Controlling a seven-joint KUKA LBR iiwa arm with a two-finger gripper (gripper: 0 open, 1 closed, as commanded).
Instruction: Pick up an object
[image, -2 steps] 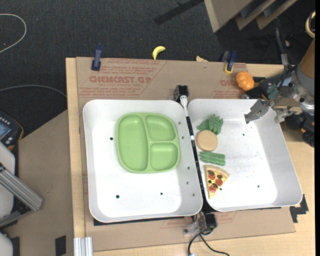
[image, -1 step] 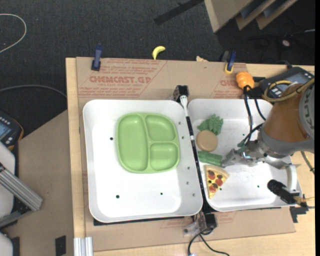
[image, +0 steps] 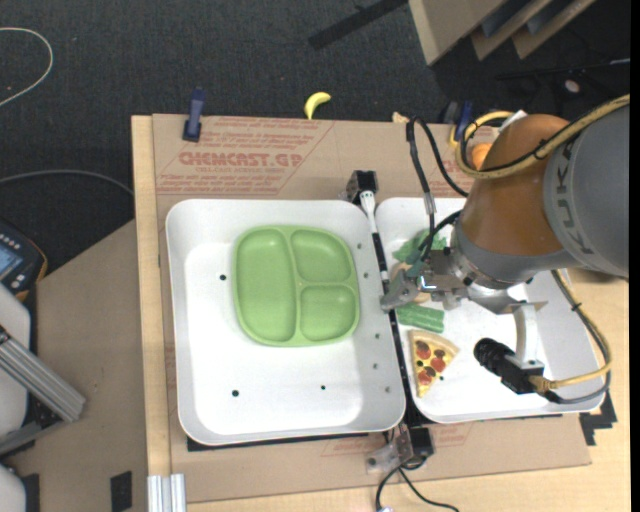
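- Left bin (image: 200, 400): a green divided plate (image: 297, 285) lies flat toward its far side; the bin's near half and left side are bare white floor.
- Right bin (image: 570, 385): a pizza slice (image: 432, 360) sits by its near-left corner, and a green block (image: 421, 318) lies just beyond it along the left wall.
- The arm (image: 540, 190) covers most of the right bin.
- The gripper (image: 408, 290) is low at the right bin's left wall, just above the green block; cannot tell its grip.
- A banana (image: 317, 102) lies at the bench's far edge.
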